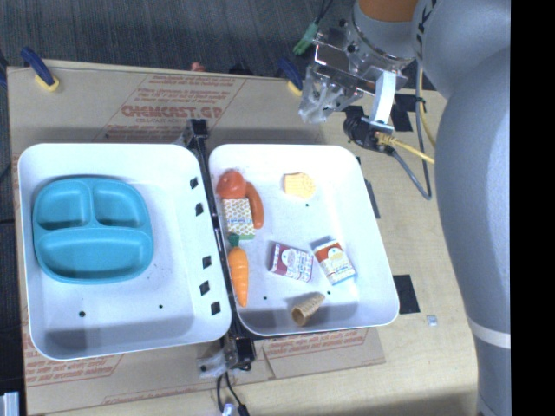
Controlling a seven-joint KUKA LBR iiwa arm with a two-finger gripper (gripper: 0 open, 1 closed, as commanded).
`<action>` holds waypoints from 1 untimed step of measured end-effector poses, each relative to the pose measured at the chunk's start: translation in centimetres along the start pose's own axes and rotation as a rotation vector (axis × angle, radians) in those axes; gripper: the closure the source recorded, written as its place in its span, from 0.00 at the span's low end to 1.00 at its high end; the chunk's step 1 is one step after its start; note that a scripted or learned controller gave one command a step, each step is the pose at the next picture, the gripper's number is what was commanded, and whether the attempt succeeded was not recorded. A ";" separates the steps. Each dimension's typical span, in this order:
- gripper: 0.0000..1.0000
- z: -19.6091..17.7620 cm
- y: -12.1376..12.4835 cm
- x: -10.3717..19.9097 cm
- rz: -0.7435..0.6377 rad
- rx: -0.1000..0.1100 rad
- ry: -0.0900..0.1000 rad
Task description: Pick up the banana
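My end effector (316,102) hung above the counter (130,102) at twelve o'clock of the right bin (373,232), its grip unreadable, since no banana was evident among the food.

Bright even overhead light, soft shadows along bin walls (52,341), slightly soft focus, mild glare on white plastic

Robot lab: cardboard-covered bench (173,102) (clamped), two white bins (52,336), toy food.
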State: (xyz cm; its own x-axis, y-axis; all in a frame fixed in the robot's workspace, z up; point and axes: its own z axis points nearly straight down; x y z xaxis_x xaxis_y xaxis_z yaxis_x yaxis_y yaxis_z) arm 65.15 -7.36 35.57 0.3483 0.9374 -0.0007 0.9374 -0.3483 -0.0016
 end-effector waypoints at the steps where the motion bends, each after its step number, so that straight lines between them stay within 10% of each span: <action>1: 1.00 -0.9 0.0 0.1 -0.009 0.004 -0.002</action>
State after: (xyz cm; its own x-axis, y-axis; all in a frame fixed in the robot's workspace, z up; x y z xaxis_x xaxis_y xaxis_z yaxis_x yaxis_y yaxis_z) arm 65.16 -7.23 36.51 0.3396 0.9406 -0.0024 0.9406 -0.3396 -0.0055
